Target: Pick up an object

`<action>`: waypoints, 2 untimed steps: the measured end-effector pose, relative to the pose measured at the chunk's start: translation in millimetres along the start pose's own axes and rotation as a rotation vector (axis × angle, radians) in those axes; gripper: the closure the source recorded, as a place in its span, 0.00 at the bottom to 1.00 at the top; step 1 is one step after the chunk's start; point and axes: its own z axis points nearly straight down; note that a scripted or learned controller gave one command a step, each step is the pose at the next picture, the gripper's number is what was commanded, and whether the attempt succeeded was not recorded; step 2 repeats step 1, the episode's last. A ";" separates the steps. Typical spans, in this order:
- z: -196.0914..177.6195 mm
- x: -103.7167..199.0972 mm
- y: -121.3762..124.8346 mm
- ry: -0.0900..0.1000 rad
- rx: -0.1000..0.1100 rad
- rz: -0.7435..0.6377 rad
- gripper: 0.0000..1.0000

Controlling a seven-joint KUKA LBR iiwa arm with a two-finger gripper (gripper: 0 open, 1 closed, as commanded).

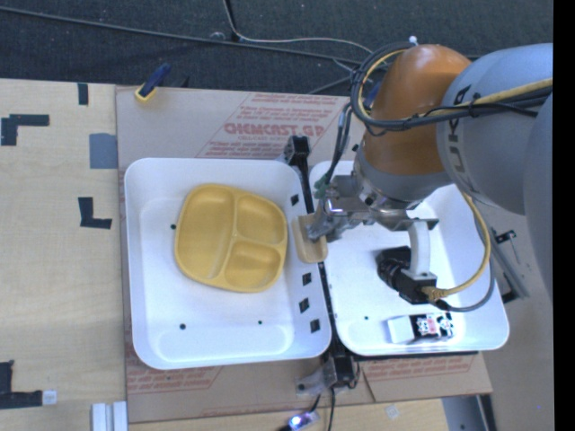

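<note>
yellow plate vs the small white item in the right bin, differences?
The yellow divided plate is large, rounded and one colour; the small white item is a little oblong with dark and red markings. The plate lies mid left bin; the item lies in the right bin, near its front edge. Both lie flat.

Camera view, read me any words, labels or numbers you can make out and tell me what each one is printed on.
"CHEMCAST GP": red print on the brown cardboard sheet under the white bins; smaller red lines beneath are too blurred to read.
Small white packet with dark and red markings in the right white bin: unreadable.
</note>
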 end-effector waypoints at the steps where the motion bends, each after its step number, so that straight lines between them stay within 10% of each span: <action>1: 18.5 58.8 9.6 -0.001 0.000 -0.001 1.00; 2: 18.5 58.8 9.6 -0.001 0.000 -0.001 1.00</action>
